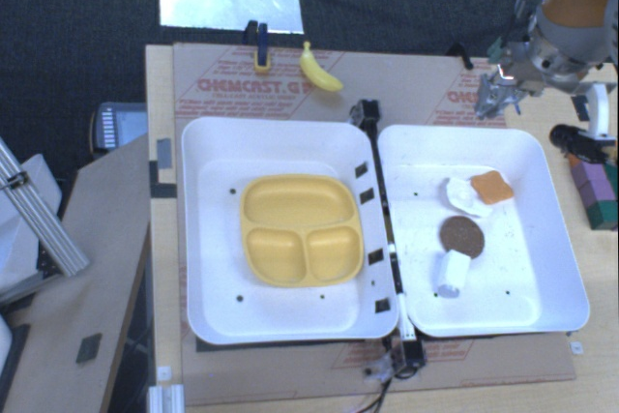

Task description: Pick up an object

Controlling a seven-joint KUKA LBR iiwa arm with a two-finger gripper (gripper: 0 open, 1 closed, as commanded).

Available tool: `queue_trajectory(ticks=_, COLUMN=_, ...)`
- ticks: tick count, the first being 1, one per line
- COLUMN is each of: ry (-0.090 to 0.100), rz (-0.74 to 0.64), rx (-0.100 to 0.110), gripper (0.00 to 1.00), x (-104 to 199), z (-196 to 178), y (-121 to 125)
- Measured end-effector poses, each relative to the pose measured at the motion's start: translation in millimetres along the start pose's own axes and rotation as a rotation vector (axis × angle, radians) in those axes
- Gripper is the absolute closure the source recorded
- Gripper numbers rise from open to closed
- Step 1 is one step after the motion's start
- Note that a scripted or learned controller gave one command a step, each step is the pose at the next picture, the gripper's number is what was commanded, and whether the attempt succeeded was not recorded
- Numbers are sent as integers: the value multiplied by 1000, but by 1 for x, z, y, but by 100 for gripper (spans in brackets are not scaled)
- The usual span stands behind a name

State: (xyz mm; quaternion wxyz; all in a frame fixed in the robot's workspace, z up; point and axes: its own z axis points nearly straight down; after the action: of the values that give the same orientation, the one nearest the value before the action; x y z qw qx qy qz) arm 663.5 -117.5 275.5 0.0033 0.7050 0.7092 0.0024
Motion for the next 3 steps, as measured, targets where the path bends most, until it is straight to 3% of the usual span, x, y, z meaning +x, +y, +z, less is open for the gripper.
queue_trajectory(ticks=3, ry=3, rz=-2, rx=8, gripper=100, x=117, z=11, y=-88)
